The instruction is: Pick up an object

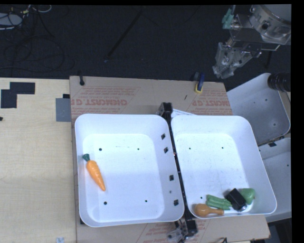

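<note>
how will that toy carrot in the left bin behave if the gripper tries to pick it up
The carrot looks like smooth molded plastic, so probably stiff and light, and possibly slippery. Its round tapering body may roll or slide out toward the narrow tip when squeezed. It lies close to the left bin wall, which could crowd one finger of the gripper.

orange carrot [96,175]; white bins [118,124]; green pepper [248,194]; black block [235,199].

robotics lab test bench. two white bins [78,142] clamped side by side on cardboard sheet [142,97], centre frame. loose cables [28,14] on dark floor, upper left. grey metal mounting plate [263,102], right edge.
</note>
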You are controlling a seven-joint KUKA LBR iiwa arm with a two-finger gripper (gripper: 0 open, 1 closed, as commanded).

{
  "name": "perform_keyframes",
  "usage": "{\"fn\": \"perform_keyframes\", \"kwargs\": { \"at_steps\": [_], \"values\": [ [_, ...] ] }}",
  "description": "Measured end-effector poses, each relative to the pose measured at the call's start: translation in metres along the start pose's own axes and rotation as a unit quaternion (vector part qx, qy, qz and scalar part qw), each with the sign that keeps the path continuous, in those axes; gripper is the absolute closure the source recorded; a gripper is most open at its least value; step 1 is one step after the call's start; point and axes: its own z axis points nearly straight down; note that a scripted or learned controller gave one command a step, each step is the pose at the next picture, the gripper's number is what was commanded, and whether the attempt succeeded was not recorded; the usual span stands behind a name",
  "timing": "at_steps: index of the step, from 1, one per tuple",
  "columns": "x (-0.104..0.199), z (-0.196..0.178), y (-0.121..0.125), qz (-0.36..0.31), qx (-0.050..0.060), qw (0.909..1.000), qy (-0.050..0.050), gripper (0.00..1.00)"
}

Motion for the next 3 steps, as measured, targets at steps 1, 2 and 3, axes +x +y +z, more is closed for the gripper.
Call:
{"fn": "perform_keyframes", "kwargs": {
  "at_steps": [1,2,3],
  "values": [
    [0.021,0.01,0.007,0.0,0.009,1.0,0.0,1.0],
    [-0.069,0.108,0.064,0.005,0.014,0.9999,-0.002,1.0],
    [-0.012,0.143,0.063,-0.001,0.012,0.9999,0.0,1.0]
  ]
}}
